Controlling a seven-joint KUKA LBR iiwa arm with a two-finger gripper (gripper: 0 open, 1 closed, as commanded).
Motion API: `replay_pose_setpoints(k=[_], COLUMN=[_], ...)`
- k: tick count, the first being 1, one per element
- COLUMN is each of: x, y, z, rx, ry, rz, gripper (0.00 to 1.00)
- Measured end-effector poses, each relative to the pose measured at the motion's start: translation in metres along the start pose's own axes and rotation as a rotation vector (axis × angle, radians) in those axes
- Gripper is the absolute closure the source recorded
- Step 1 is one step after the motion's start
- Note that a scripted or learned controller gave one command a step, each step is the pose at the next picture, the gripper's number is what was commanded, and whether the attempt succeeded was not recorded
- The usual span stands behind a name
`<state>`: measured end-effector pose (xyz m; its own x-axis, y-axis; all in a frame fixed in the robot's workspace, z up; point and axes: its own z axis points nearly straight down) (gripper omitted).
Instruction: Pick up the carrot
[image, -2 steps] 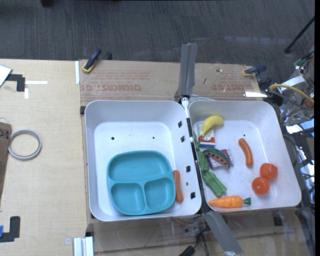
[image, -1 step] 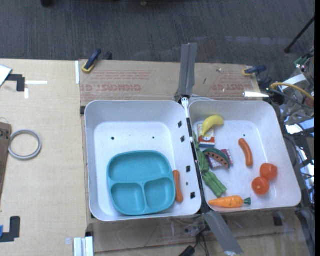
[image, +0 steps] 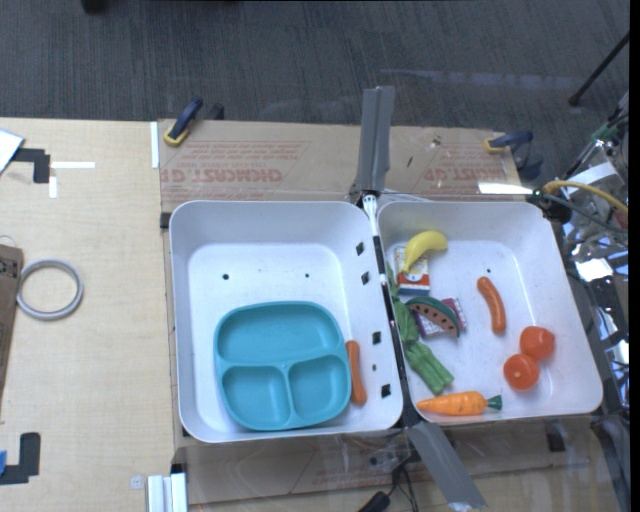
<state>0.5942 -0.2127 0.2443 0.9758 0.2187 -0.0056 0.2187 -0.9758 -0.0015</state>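
carrot (image: 457, 404) lies untouched at the near edge of the right bin (image: 570, 300), just beside two tomatoes (image: 528, 357), so your pick is not yet begun, and you cannot tell the end effector's state from this view.

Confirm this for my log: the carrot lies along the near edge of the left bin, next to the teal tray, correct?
Not quite. The camera view shows the carrot along the near edge of the right bin; the teal tray sits in the left bin.
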Motion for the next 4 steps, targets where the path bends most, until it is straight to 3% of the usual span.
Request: replay_pose_setpoints(k=[1,2,4], x=[0.021,0.056,0.058], y=[-0.006,0.022,0.02], z=[-0.022,0.005,-0.008], rx=[0.0,-0.001,0.001], ry=[0.001,0.001,-0.009], rz=[0.015,-0.004,-0.018], gripper=[1.0,1.0,1.0])
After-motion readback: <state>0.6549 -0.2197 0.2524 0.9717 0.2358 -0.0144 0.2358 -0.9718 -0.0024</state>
